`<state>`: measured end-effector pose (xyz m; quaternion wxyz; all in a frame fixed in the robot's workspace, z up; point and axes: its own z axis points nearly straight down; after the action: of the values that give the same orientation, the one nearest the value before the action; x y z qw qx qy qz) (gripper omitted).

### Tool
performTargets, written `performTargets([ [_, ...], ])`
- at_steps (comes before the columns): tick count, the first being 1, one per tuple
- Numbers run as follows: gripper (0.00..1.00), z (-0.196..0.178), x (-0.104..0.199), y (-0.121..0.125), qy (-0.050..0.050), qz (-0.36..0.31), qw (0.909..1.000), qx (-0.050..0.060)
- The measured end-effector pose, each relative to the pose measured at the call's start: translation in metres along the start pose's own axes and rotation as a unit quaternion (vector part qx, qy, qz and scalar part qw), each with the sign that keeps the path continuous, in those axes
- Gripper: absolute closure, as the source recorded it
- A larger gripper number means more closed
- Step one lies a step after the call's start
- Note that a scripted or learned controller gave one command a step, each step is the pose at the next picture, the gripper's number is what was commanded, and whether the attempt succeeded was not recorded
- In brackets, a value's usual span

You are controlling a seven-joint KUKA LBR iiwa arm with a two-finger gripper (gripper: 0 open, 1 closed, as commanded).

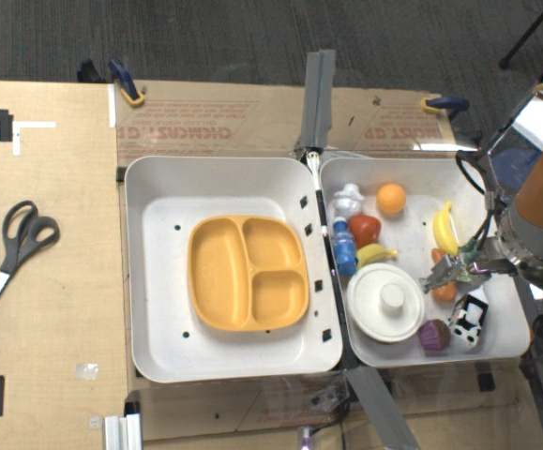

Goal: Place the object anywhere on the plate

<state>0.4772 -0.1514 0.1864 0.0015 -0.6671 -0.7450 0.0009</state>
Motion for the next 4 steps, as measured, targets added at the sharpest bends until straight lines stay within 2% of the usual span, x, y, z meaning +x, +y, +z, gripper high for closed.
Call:
performTargets([
  [1, 0.00, -0.018, -0.002, 0.000, -0.001, 0.089, 0.9960, -0.001],
  [2, 0.00, -0.049, 0.014, 0.002, -0.001, 0.167, 0.9859, -0.001],
  [3, 0.00, -0.040, -0.013, -0.002, -0.001, 0.283, 0.9590, 0.000],
  [4, 0.00, -0.024, -0.037, -0.004, -0.001, 0.432, 0.9021, 0.001],
])
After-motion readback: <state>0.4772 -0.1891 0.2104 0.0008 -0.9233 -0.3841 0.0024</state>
